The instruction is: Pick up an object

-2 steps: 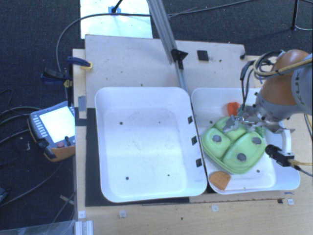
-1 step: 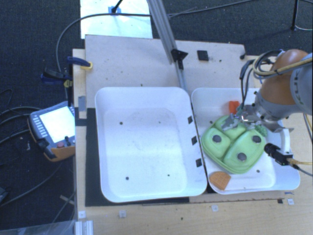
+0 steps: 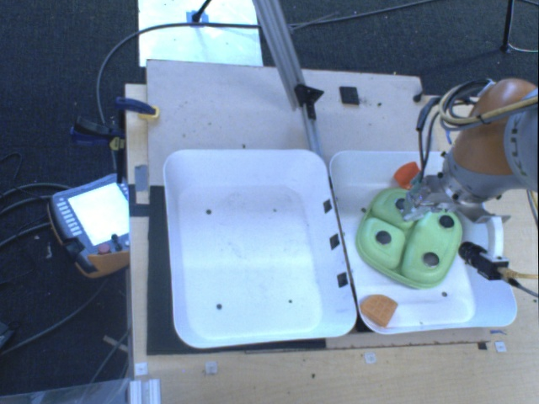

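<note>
- Camera view: the arm (image 3: 497,137) reaches in from the right, and its claw (image 3: 418,202) is down at the upper edge of a green four-cup moulded tray (image 3: 410,238) lying in the right bin (image 3: 362,171).
- Whether the claw is apart or together I cannot tell; it is too small and blurred against the green.
- An orange piece (image 3: 407,173) lies just behind the claw, and an orange wedge (image 3: 379,310) rests near the bin's front edge.
- Risk: the tray is broad and shallow, so a pinch on its rim may slip, or tilt it and nudge the orange piece.
- The left bin (image 3: 248,247) sits beside it on a pale board surface (image 3: 236,108), speckled with dark bits.
- Around: dark carpet, cables, a teach pendant (image 3: 91,224) at left, and clamps (image 3: 114,120) on the board's edge.
</note>
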